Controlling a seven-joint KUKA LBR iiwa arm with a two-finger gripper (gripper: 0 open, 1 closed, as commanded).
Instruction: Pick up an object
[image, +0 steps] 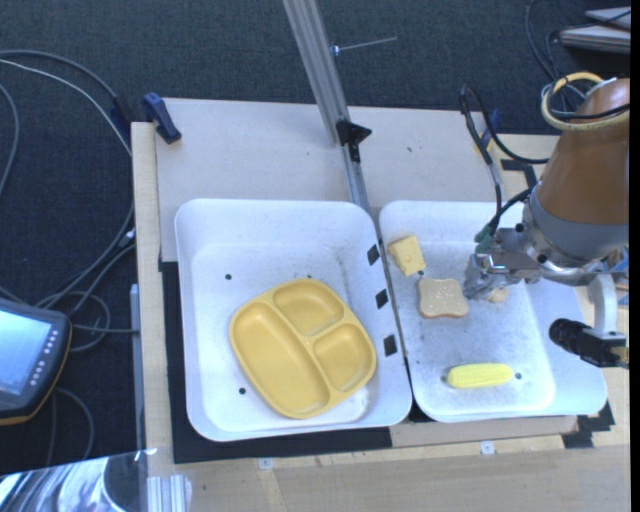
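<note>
The right bin (530, 400) holds three things. A yellow cheese wedge (406, 255) lies near its left wall, with a tan slice of toast (442, 298) just below it. A yellow corn cob (479, 376) lies toward the front. My gripper (488, 280) hangs low over the right bin, just right of the toast's edge and above the bin floor. The grey wrist and orange band rise behind it to the right. Nothing shows as lifted off the floor of the bin.
The left bin (200, 240) holds a yellow divided plate (303, 345). A slanted metal pole (330, 90) runs down to the ridge between the bins. A blue clamp (160, 115) sits at the bench's back left corner.
</note>
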